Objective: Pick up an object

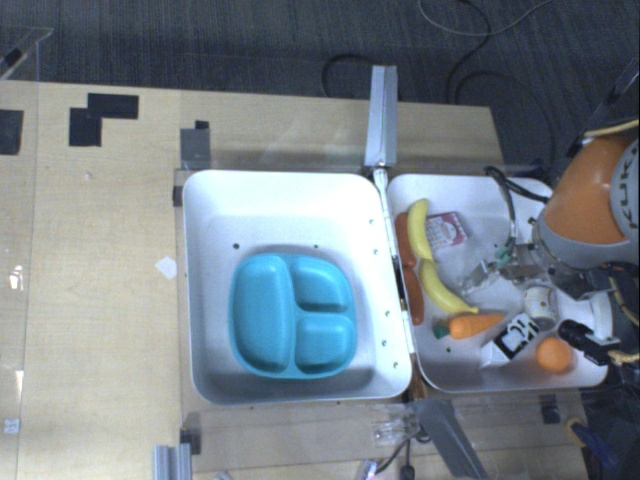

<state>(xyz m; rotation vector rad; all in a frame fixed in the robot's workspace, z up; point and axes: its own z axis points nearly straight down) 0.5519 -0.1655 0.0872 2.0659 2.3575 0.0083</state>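
The right bin [470, 193] holds several small items. A yellow banana [428, 258] lies along its left side, next to a long reddish-orange stick [406, 268] by the bin wall. Near the front lie a carrot [476, 325], an orange ball [553, 355] and a black-and-white block [515, 336]. A pink packet [447, 230] lies toward the back. My gripper [497, 265] hangs low over the middle of this bin, just right of the banana and above the carrot. Nothing visibly sits in it.
The left bin [210, 268] holds a blue divided plate [293, 313]. A small white cup [538, 301] stands under the wrist. The arm's orange band [595, 203] overhangs the right bin's right edge. A metal post [381, 118] stands behind the divider.
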